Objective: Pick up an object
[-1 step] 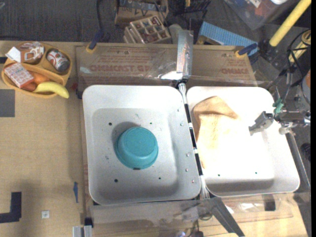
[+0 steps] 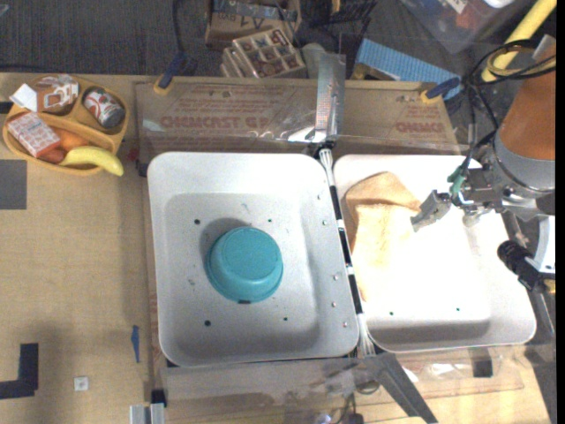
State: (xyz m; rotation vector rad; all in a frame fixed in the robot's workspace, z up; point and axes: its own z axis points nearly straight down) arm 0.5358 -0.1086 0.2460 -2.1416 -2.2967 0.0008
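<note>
The approach step is being carried out: the gripper (image 2: 434, 208), finger state indiscernible, is being held above the right bin (image 2: 459, 325) beside the tan cloth (image 2: 375, 219); descent onto it is being called for.

Left bin (image 2: 177, 237): white, dotted with small dark specks; bowl (image 2: 245, 263) in it: plain teal, no pattern; right bin (image 2: 459, 316): white; cloth (image 2: 378, 219) in it: pale tan, unpatterned; arm (image 2: 534, 117): grey with orange band; gripper (image 2: 433, 210): grey metal; bench surface (image 2: 71, 281): light brown wood tone; tray (image 2: 26, 144) at far left: yellow-orange; banana (image 2: 93, 158): yellow.
</note>
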